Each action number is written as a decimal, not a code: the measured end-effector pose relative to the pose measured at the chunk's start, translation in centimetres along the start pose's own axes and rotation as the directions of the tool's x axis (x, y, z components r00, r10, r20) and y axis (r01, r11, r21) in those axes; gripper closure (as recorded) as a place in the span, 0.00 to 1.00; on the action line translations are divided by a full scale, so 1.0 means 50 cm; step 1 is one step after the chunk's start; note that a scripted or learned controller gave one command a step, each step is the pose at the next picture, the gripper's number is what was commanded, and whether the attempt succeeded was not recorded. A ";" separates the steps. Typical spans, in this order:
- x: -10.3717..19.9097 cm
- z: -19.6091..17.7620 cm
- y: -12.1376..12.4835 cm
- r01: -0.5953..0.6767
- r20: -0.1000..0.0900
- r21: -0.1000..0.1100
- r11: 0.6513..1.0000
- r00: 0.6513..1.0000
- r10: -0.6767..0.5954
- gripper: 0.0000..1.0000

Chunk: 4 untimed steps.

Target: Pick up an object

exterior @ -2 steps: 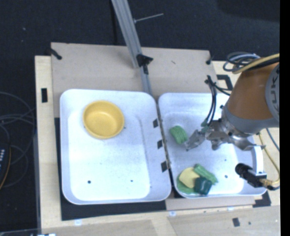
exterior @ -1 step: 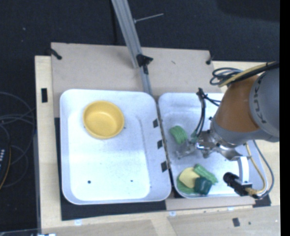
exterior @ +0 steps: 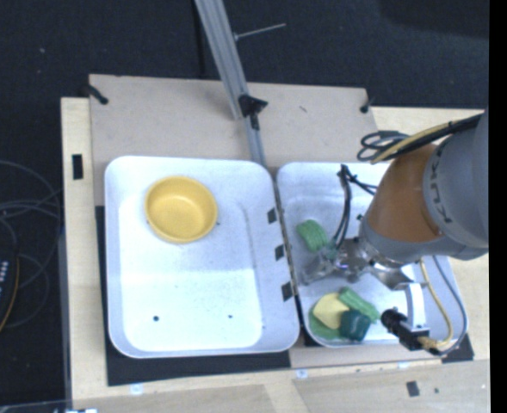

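A yellow bowl (exterior: 182, 209) sits upright in the far left part of the left bin (exterior: 132, 317), mouth up, apart from the walls. In the right bin (exterior: 300, 179), a light green piece (exterior: 312, 234) lies near the left wall. Near that bin's front edge, a yellow block (exterior: 326, 311), a green bar (exterior: 358, 304) and a dark teal block (exterior: 354, 324) huddle together, touching.

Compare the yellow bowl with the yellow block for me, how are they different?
The yellow bowl is round and hollow; the yellow block is a solid chunk. The bowl sits alone in the left bin; the block lies in the right bin against green pieces. The bowl looks larger. Both are yellow.
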<state>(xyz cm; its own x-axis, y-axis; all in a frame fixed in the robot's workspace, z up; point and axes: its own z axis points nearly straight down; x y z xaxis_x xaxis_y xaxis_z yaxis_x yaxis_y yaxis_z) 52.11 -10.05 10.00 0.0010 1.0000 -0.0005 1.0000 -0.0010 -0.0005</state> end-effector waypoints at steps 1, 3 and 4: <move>0.000 -0.024 0.002 -0.001 -0.001 -0.004 1.000 1.000 0.001 1.00; -0.008 -0.252 0.004 0.001 0.000 -0.006 1.000 1.000 -0.001 1.00; 0.114 -0.249 0.005 0.006 -0.002 -0.002 1.000 1.000 -0.006 1.00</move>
<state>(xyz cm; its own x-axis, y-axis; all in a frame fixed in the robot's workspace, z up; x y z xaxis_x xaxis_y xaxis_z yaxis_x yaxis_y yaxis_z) 52.35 -4.34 22.45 -0.0050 1.0000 0.0011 1.0000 0.0050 0.0011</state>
